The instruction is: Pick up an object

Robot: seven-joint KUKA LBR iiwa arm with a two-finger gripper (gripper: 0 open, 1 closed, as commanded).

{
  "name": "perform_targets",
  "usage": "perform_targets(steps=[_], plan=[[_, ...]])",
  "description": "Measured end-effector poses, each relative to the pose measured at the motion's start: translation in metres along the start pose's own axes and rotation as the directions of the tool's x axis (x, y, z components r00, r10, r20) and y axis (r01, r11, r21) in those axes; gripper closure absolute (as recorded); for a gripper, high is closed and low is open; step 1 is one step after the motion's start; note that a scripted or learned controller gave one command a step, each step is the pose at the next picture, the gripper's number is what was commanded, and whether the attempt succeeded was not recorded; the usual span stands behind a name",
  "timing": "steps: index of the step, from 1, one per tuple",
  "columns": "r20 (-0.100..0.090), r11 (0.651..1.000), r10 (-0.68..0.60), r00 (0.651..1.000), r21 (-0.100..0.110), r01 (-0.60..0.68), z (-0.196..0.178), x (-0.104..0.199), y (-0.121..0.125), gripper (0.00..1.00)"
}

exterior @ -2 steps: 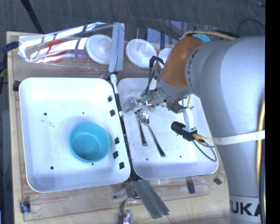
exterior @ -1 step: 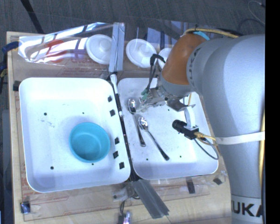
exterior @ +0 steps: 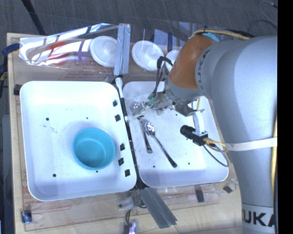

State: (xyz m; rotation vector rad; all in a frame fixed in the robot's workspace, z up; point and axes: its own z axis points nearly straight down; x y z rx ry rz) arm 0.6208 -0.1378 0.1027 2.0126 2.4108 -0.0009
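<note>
A blue bowl (exterior: 94, 147) sits upright in the left bin (exterior: 44, 101), toward its front middle. In the right bin (exterior: 185, 172) two metal spoons lie side by side: one (exterior: 147, 133) short and close to the divider, the other (exterior: 162, 147) longer and slanting toward the front right. My gripper (exterior: 145, 106) is low over the right bin's back left corner, just behind the spoons' bowls, beside some shiny metal there. What it touches is blurred.
The grey arm with its orange band (exterior: 190, 62) covers the right bin's back and right side. A black part with a yellow cable (exterior: 193, 134) hangs over the bin's right half. White lids (exterior: 105, 50) and a clear bag (exterior: 58, 45) lie behind the bins.
</note>
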Motion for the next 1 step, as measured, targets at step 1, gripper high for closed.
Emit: perform_targets(steps=[1], plan=[[0.007,0.999,-0.045,0.999,0.000,0.045,0.0089,0.0220,-0.0529,0.00]])
